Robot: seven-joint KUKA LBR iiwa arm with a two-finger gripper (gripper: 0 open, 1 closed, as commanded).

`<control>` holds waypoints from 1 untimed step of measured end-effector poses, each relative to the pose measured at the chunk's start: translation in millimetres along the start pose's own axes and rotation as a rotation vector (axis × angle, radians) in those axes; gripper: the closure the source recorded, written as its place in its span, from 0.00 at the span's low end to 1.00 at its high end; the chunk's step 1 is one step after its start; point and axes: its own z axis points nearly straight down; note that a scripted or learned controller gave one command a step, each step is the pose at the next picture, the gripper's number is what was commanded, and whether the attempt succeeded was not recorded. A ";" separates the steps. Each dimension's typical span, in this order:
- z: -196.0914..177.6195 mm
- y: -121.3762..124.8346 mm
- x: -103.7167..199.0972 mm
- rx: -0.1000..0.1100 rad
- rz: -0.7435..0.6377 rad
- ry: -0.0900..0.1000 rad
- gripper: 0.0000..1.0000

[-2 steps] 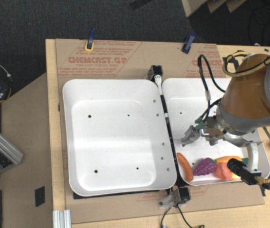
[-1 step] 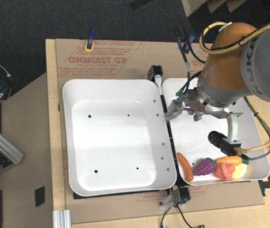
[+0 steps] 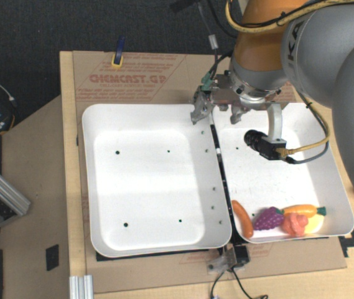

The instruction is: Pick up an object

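Camera view: claw (image 3: 236, 114) hangs over right bin (image 3: 326, 161); its grip state is unclear, wrist-blocked.

robot lab, prob. | KUKA arm (image 3: 313, 36) | twin white bins (image 3: 96, 167) | cardboard-topped bench (image 3: 145, 73)

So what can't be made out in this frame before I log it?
- Gripper: open or shut unclear, wrist and mounted parts crowd it in the camera view.
- Toy pile in the right bin: items under the grapes and carrot overlap, unidentifiable.
- Arm: cut off by the right edge.
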 end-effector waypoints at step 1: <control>-8.0 -2.8 -4.2 0.007 0.006 -0.002 1.00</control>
